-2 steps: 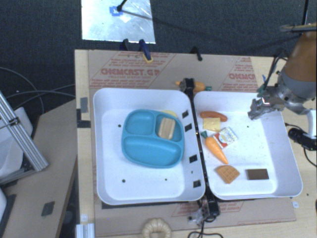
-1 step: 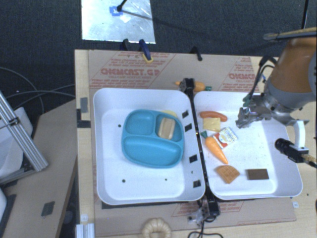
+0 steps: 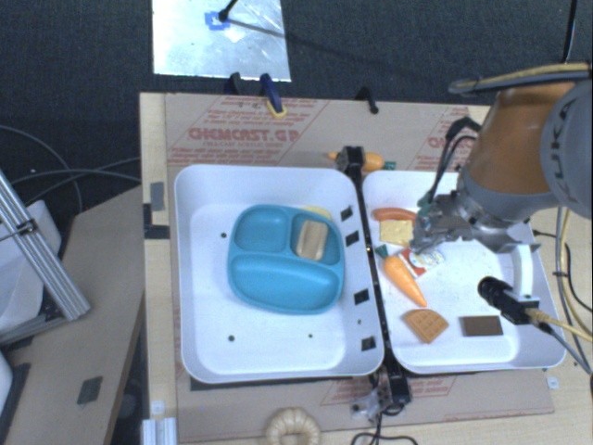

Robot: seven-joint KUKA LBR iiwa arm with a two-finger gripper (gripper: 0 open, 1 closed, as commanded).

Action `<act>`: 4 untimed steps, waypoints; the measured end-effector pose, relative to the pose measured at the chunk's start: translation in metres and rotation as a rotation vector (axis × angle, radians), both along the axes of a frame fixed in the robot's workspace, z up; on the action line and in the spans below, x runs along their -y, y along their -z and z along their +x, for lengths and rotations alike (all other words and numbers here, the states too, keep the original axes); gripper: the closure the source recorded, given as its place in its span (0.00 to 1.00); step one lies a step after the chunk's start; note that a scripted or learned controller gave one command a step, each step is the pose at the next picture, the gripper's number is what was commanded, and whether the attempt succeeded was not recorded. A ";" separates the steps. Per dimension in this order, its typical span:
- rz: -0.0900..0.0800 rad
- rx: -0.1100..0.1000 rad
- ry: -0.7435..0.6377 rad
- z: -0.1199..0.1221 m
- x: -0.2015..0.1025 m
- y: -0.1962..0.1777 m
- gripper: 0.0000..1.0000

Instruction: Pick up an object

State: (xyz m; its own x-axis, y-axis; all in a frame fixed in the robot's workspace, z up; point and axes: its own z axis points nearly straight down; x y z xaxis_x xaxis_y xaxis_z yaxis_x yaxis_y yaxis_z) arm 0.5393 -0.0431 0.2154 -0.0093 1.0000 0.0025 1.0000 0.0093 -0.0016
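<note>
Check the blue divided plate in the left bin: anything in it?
Not empty. The blue plate in the left bin holds one tan piece in its upper right compartment; the other compartments show bare blue.

"CHEMCAST GP" on cardboard sheet [image 3: 243,135]

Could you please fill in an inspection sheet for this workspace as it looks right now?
Surface: bench bearing two white bins, left bin and right bin, side by side.
Job's things: in the right bin, toy carrot, waffle-like piece, brown rectangular piece, yellow piece, orange-red piece.
Clutter: blue divided plate in the left bin, a tan food piece in its upper right compartment.
Grippers: gripper low over the right bin, near the carrot's top; holding cannot be judged.
Cables: black cables on the floor at left.
Surroundings: shiny sheet beyond the bench; aluminium frame at left.
</note>
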 end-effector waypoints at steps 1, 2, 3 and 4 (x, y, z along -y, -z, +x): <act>0.001 0.002 -0.001 -0.020 -0.050 -0.015 1.00; 0.000 0.001 0.000 -0.021 -0.086 -0.012 1.00; -0.002 0.003 0.008 -0.026 -0.077 -0.019 1.00; -0.002 0.003 0.008 -0.024 -0.075 -0.019 1.00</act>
State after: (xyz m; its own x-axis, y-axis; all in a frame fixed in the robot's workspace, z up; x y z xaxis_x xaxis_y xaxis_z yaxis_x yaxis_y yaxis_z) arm 0.5150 0.0319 0.2342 -0.0011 1.0000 0.0009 1.0000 0.0011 0.0012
